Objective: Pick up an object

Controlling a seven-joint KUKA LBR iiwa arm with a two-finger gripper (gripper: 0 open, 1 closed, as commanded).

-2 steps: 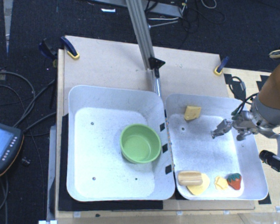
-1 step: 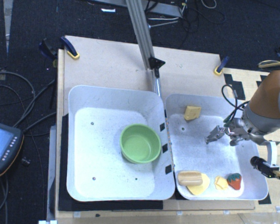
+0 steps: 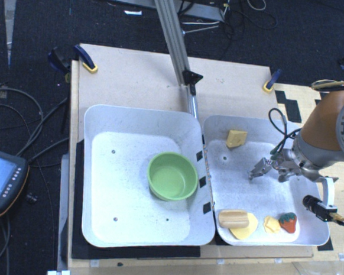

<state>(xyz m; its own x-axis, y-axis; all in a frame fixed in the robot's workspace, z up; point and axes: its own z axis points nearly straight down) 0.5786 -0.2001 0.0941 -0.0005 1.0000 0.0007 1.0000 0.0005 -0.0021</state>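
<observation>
A: How far along is the pick?

B: Nothing has been lifted. The 2-finger gripper (image 3: pixel 258 169) is seen at centre right, over bare floor of the right white bin (image 3: pixel 313 145); its fingers appear parted, with nothing gripped.

A: Which object could be taken?

B: The tan bread-roll-shaped piece (image 3: pixel 233 217) at lower centre right, beside a yellow slice (image 3: pixel 244 231). Its long axis is judged left-to-right. A green round bowl (image 3: pixel 172 175) sits in the left bin.

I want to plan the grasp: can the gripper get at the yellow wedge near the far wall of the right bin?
Probably yes: the yellow wedge lies alone, with bare floor between it and the gripper.
</observation>
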